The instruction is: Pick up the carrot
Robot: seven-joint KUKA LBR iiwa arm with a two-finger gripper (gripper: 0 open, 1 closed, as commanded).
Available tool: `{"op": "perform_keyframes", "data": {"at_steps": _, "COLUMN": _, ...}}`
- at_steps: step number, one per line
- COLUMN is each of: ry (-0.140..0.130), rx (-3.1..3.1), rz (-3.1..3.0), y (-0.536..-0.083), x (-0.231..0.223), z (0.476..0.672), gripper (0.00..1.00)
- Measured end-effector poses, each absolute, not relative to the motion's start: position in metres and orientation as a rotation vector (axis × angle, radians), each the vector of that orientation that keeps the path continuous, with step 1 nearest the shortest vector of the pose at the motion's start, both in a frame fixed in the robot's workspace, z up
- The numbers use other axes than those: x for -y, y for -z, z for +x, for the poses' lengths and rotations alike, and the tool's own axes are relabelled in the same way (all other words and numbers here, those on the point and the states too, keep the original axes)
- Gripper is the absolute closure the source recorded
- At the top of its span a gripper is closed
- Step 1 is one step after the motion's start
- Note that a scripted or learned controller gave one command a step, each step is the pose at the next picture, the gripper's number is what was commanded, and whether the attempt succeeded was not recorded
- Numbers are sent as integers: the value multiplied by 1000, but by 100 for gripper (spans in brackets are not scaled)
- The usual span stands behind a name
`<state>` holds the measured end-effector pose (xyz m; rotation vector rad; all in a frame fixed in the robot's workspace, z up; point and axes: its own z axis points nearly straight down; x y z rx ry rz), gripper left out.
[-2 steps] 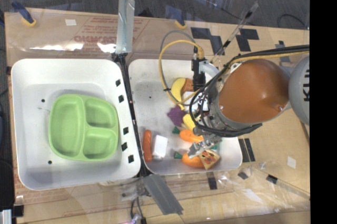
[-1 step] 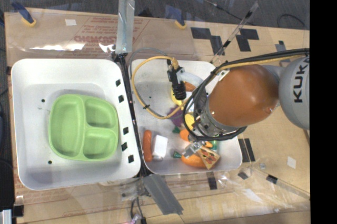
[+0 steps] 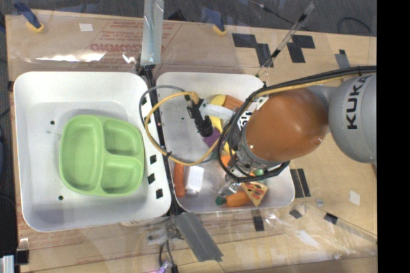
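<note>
A: Camera view, single entry. The arm [image 3: 282, 127] reaches in from the right and hangs over the right bin [image 3: 211, 78]. Its orange band covers most of that bin's right half. The gripper [image 3: 232, 187] sits low at the near side of the bin.

B: Where is the carrot?

A: The carrot [image 3: 238, 199] lies flat by the near wall, its green end pointing left. It is just under the gripper and touching or nearly touching it. I see nothing held.

B: Open or closed?

A: Cannot tell. The wrist and cables hide the tip.

B: Neighbours?

A: A patterned orange piece [image 3: 257, 191] lies right against the carrot. A white block [image 3: 195, 179] and an orange stick [image 3: 180, 181] lie to the left, apart from it. A yellow item [image 3: 221, 100] lies at the far side. A yellow cable [image 3: 154, 113] loops across the divide. The left bin [image 3: 25, 92] holds a green plate [image 3: 101, 154].

B: Risks?

A: My judgement, three of them:
- The carrot is hard against the wall, so a closing grip may strike the bin or pinch only one end and pivot it out.
- The patterned piece may get caught with it or wedge it aside.
- The orange stick looks similar, so the wrong thing could be targeted.
</note>
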<state>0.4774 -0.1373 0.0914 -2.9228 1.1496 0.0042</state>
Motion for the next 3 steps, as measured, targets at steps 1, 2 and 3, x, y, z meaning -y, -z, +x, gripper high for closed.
{"op": "perform_keyframes", "data": {"at_steps": 1, "ry": 13, "rx": -1011, "rz": -2969, "y": -247, "x": 39, "z": 494, "gripper": 100}}
{"op": "perform_keyframes", "data": {"at_steps": 2, "ry": -11, "rx": -495, "rz": -3101, "y": -189, "x": 94, "z": 486, "gripper": 100}}
{"op": "perform_keyframes", "data": {"at_steps": 3, "ry": 25, "rx": -305, "rz": -3120, "y": -347, "x": 76, "z": 521, "gripper": 100}}
